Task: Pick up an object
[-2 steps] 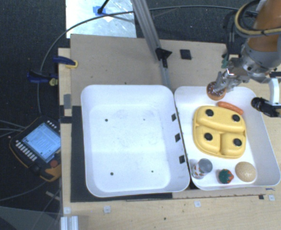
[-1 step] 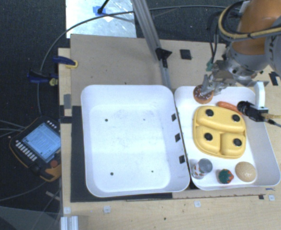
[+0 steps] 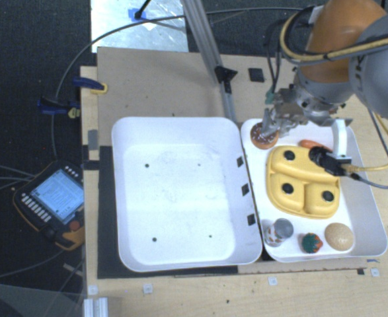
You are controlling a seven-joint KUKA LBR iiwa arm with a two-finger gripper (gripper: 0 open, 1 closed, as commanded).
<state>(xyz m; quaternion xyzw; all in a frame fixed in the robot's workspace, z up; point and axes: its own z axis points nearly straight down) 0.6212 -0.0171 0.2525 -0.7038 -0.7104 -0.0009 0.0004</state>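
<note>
A: Two white bins sit side by side on the bench (image 3: pixel 160 78). The left bin (image 3: pixel 180 193) is the larger one in view; the right bin (image 3: pixel 372 233) carries all the objects.

B: Where is the arm?

A: The arm (image 3: pixel 352 38) reaches in from the right, its orange band high at the top right corner. The gripper (image 3: pixel 271 132) hangs over the far left corner of the right bin, right above a small brown round object (image 3: pixel 262 139) that lies against that corner.

B: Does it hold that object?

A: One cannot tell; the wrist hides the tips, and nothing shows clearly between them.

B: What else lies in that bin?

A: A large yellow moulded piece with dark holes (image 3: pixel 303 182) fills the middle. Just beyond it, near the far edge, is a small orange object (image 3: pixel 309 144). Along the near edge stand a grey cylinder (image 3: pixel 283 229), a green and red ball (image 3: pixel 311 242) and a tan egg-shaped object (image 3: pixel 338 236), in a row from left to right.

B: And off the bench?

A: A handheld pendant with a lit screen (image 3: pixel 51 200) lies to the left.
</note>
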